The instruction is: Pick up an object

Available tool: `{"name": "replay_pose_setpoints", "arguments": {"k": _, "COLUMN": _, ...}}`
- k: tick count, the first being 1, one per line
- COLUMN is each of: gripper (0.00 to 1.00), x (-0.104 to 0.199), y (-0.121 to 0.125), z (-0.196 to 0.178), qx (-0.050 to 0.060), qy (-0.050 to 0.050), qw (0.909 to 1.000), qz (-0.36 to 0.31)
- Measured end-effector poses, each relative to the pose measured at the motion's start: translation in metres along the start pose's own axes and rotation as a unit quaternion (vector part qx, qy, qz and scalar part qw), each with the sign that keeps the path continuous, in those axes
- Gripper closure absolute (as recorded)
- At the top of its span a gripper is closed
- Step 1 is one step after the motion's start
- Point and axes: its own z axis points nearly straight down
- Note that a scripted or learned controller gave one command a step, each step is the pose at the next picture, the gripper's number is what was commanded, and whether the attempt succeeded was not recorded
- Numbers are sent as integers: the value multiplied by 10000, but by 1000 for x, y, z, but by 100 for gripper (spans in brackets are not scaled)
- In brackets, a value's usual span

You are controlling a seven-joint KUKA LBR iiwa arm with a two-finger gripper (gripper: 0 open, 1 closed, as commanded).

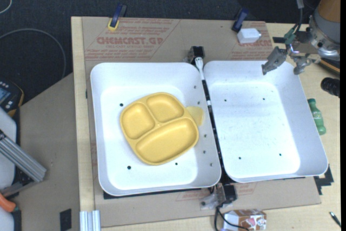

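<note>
Over the far right corner of the right bin [303,116] hangs my pincer [285,62], its two fingers spread apart with nothing between them. What I am after lies well apart from it, in the left bin [102,132]: a yellow divided plate [158,128] sitting flat near the middle of that bin, with two small compartments on the far side and one large one nearer the camera. A small pale yellow piece [195,114] peeks out at its right edge, touching it; I cannot tell what that is.

I judge the plate to be light, stiff moulded plastic, smooth and probably slippery, not fragile. Lying flat, it is too broad to span, so the body offers me no hold. My best purchase would be the raised rim, or one of the ridges between compartments, pinched from above with a narrow bite; a shallow grip may slide off.
</note>
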Motion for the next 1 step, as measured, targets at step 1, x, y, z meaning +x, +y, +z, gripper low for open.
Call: {"name": "replay_pose_setpoints", "arguments": {"k": 1, "gripper": 0, "x": 32, "y": -87, "z": -84, "qx": -26, "qy": 3, "qw": 10000, "qz": -10}}
